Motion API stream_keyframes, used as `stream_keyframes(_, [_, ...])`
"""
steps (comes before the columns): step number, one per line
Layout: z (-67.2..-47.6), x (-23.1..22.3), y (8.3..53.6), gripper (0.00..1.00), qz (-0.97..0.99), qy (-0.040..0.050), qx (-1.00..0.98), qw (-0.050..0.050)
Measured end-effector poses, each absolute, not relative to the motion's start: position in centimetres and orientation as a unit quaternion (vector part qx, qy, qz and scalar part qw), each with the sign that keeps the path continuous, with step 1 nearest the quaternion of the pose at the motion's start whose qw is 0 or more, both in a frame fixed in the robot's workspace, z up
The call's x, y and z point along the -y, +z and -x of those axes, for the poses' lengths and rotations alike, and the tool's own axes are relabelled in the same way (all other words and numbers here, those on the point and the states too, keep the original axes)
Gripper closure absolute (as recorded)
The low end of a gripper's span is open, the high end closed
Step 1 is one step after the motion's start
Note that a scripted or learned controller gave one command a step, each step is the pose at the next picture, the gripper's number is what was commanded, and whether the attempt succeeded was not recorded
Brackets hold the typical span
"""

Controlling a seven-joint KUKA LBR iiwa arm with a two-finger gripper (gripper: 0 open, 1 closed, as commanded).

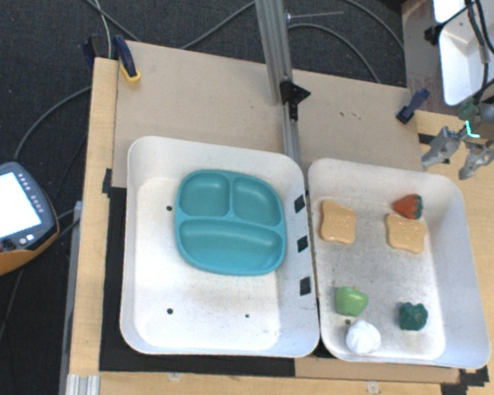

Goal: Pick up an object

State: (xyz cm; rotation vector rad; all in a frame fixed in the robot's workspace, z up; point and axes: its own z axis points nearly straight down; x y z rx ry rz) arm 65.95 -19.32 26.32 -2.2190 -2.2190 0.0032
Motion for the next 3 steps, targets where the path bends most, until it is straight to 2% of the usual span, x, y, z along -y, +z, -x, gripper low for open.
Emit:
stream_keyframes(1, [-66.0,19.3,26.5,0.0,0.707,-0.0001,0.707,0.0])
stream_keyframes(3, [-65.3,17.9,14.8,0.0,0.707,0.0018,0.707,0.003])
